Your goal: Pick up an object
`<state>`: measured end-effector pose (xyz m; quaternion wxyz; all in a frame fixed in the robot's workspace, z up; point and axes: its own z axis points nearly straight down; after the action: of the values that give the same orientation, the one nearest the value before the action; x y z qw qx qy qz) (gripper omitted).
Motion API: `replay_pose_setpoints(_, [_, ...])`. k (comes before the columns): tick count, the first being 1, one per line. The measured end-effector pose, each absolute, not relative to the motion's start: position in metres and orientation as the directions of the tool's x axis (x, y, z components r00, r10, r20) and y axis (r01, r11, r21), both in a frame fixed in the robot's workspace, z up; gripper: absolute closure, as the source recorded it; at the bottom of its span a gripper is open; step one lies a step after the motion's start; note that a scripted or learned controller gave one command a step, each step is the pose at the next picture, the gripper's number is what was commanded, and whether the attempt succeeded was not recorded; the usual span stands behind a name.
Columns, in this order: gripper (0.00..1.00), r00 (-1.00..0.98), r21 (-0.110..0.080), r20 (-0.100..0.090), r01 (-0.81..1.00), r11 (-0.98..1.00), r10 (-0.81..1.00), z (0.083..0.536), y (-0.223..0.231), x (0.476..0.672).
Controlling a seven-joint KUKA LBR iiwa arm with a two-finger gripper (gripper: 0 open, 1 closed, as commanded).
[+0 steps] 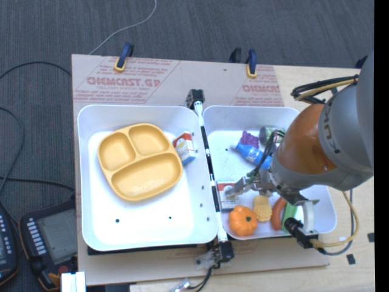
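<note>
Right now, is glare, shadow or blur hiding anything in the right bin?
Camera view: lighting is even and sharp, no strong glare on the right bin. The arm casts soft shadow and covers part of the bin; the orange fruit reads clearly; the gripper looks slightly soft.

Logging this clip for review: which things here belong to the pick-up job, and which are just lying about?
In the job:
gripper, low in the right bin
toy pumpkin
yellow corn piece
purple and blue packet

Lying about:
yellow divided plate in the left bin
small carton beside the plate
blue clamps on the board
</note>
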<state>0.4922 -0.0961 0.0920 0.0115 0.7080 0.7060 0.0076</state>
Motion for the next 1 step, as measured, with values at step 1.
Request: replay_pose_setpoints(1, [1.00,-0.001,0.027,0.003,1.000,0.001,1.000,0.1045,-0.0928,0.4944])
